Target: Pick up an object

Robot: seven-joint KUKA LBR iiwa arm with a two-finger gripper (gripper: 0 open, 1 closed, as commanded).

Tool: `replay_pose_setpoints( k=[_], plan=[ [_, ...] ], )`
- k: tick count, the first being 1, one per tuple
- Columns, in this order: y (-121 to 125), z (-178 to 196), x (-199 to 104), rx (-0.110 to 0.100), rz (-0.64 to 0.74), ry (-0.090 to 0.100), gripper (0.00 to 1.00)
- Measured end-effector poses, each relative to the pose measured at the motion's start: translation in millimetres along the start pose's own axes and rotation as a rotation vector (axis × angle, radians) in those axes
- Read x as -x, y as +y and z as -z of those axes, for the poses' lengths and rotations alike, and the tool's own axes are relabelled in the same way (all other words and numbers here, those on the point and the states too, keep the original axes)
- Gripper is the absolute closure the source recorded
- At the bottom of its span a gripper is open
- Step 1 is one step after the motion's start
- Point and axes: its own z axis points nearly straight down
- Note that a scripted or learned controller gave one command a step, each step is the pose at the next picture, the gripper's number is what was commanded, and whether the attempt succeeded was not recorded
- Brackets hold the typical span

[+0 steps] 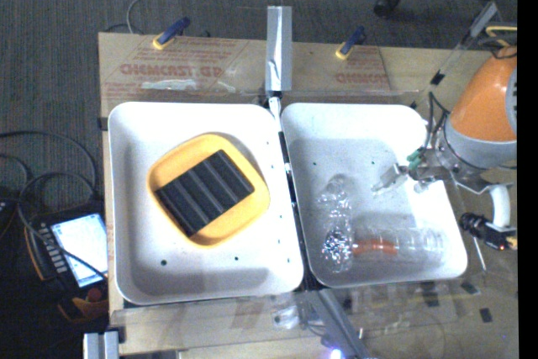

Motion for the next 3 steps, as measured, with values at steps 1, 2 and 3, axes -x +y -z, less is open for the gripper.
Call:
replay_pose_setpoints(
  k=[1, 2, 3],
  plan=[
    [12, -62, -67, 0.011, 0.094, -0.007, 0.0],
    [-41, -61, -77, 0.019, 0.131, -0.006, 0.0],
    [-12, -37, -44, -0.002, -0.048, 0.0, 0.0]
  ],
)
